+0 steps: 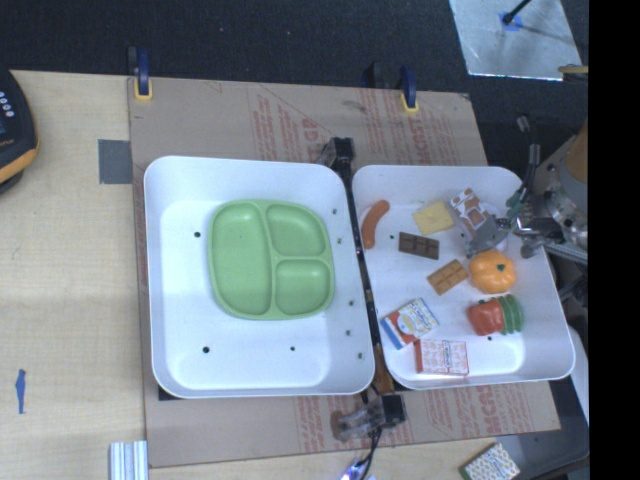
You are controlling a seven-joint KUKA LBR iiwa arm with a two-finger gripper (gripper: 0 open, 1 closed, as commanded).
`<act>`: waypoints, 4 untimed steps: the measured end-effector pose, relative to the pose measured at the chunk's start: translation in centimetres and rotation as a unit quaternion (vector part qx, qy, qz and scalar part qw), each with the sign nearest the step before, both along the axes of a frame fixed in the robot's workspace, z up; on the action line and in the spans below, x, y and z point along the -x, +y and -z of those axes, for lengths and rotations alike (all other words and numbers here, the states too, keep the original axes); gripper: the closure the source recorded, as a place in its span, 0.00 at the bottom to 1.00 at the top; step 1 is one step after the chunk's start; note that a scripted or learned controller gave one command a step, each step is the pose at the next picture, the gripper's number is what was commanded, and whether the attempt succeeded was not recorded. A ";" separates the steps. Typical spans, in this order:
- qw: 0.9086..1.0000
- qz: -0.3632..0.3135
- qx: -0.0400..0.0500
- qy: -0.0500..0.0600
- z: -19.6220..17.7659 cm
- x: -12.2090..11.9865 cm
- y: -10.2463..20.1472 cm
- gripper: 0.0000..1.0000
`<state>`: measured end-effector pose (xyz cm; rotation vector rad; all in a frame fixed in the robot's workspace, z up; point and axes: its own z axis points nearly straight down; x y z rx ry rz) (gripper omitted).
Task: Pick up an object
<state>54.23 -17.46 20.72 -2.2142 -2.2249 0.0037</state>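
Note:
The right white bin (545, 368) holds several small toy foods. Among them are a red-brown sausage (373, 222), a yellow cheese slice (433, 217), a brown chocolate bar (419, 245), a tan cracker (447, 276) and an orange pumpkin-like piece (492, 271). There are also a red and green piece (494, 315), a small carton (410, 322), a red and white packet (441, 356) and a patterned little box (466, 206). My gripper (497, 224) hangs over the bin's right side, just above the orange piece and beside the patterned box. Its fingers stand open with nothing between them.
The left white bin (170, 358) holds a green divided plate (270, 258). Clamps sit at the bins' shared seam (340, 151). A dark device (12, 128) lies at the bench's far left edge. The arm's wrist hardware (555, 223) overhangs the right bin's rim.

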 end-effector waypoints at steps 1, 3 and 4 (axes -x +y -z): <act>1.000 0.002 -0.001 0.003 6.8 5.3 -3.9 0.00; 1.000 0.000 0.008 -0.009 9.7 4.0 -2.2 1.00; 1.000 -0.002 0.002 -0.006 11.3 -1.7 0.8 1.00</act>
